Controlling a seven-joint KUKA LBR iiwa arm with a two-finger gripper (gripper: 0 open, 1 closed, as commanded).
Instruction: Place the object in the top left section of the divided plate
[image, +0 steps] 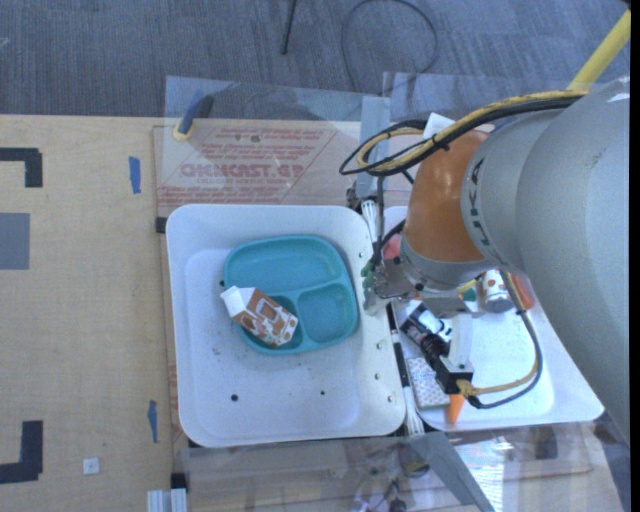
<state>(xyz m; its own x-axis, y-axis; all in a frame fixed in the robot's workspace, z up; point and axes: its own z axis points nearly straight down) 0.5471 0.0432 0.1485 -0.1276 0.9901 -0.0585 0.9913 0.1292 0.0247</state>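
Note:
A teal divided plate (290, 262) lies in the left white bin (290, 405). A small brown-and-white patterned carton (263, 315) rests tilted on the plate's lower left section, its white end overhanging the left rim. The plate's wide top section and its lower right section hold nothing. My gripper (380, 284) hangs under the orange wrist band at the wall between the two bins, just right of the plate and apart from the carton. The arm's bulk hides how the gripper stands.
The grey arm covers much of the right bin (560, 395). Beside it there lie a small can (492, 290), a speckled pad (425, 382) and an orange piece (455, 408). A clear sheet with red print (245, 165) lies behind the left bin.

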